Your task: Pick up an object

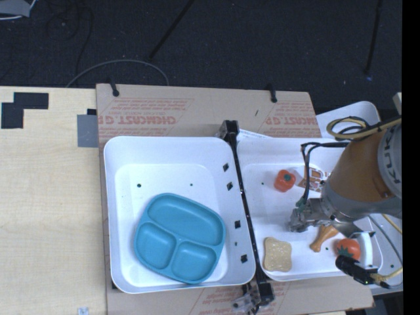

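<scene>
Seen from above at a slant: 2 shallow white bins side by side on a cardboard-covered bench (197, 110). In the left bin (125, 169), a blue 3-compartment plate (179, 237), lying flat toward the near side. In the right bin (262, 169), reaching in from the right, the grey arm (364, 176) with its orange band, covering much of that bin's right half. Down low at the bin floor, the gripper (299, 222), dark and blurred against the white; whether spread or pressed together, cannot tell, and nothing visibly pinched. Just left of the arm, near the far side, a small orange-red object (285, 180) with a green top, well apart from the gripper. Toward the near wall, a tan slice of bread (277, 254), flat, just below and left of the gripper, not touching. Just right of the gripper, a tan, bone-like piece (323, 236), partly hidden under the arm. Further right, a red-orange tomato-like item (347, 247), edge cut by a dark bracket. Looped over the arm, black and yellow cables (344, 126), partly out of sight behind the wrist.
</scene>
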Robot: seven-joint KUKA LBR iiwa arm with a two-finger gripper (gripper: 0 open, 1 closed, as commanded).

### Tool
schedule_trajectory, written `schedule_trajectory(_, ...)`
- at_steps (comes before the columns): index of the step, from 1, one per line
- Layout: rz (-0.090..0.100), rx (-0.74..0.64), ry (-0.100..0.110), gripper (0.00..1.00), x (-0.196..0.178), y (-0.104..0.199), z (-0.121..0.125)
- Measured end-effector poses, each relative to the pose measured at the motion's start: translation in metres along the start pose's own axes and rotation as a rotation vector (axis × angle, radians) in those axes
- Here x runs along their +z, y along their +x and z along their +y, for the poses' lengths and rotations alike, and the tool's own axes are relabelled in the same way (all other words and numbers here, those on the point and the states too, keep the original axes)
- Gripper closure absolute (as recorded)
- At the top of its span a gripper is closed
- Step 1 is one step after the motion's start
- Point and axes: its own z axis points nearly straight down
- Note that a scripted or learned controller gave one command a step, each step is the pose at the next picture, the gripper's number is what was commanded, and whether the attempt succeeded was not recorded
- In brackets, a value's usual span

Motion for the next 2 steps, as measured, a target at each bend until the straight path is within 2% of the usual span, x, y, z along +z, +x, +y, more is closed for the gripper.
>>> schedule_trajectory(2,-0.003,-0.005,0.000,1.00,-0.102,0.004,-0.015)
